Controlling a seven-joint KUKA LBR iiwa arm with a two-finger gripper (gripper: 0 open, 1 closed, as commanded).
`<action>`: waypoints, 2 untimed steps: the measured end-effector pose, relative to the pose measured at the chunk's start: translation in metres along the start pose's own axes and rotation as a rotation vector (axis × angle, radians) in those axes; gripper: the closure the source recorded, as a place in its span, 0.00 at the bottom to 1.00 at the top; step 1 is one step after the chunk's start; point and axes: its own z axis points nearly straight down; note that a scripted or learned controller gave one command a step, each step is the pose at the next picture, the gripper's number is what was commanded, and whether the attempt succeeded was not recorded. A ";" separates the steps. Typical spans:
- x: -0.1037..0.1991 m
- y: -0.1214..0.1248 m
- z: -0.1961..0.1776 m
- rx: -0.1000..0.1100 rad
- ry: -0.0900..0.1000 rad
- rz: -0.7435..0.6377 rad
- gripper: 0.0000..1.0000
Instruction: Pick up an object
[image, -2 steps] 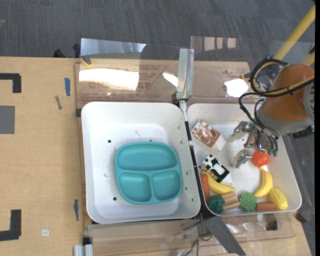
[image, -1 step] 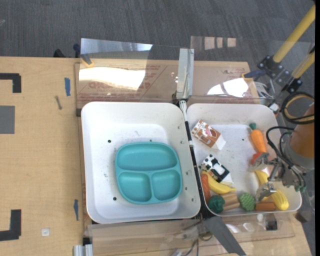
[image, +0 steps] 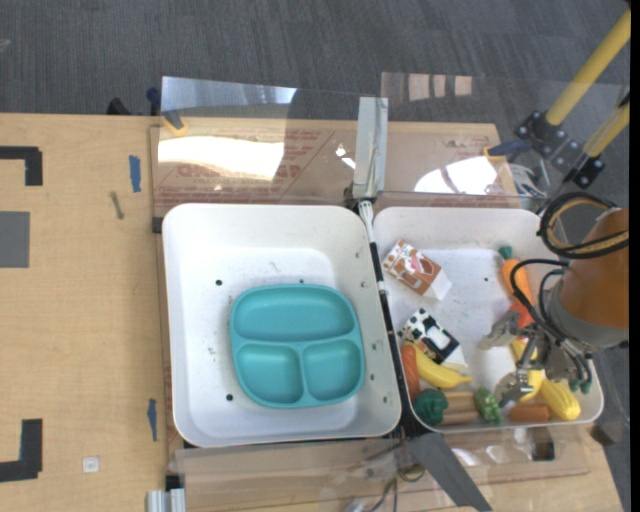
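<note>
The gripper (image: 520, 362) is seen at the right bin's (image: 470, 262) four o'clock; its grip cannot be told amid toys.

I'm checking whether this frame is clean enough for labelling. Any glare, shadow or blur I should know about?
Camera view: strong white glare on the clear panels behind the bins, washing out the print beneath; the teal tray and left bin are evenly lit and sharp; the gripper casts a soft shadow among the toys, where small details look slightly blurred.
</note>
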 end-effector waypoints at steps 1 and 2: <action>-0.005 0.001 -0.013 0.001 -0.013 -0.001 1.00; -0.003 0.087 -0.099 -0.005 0.001 -0.060 1.00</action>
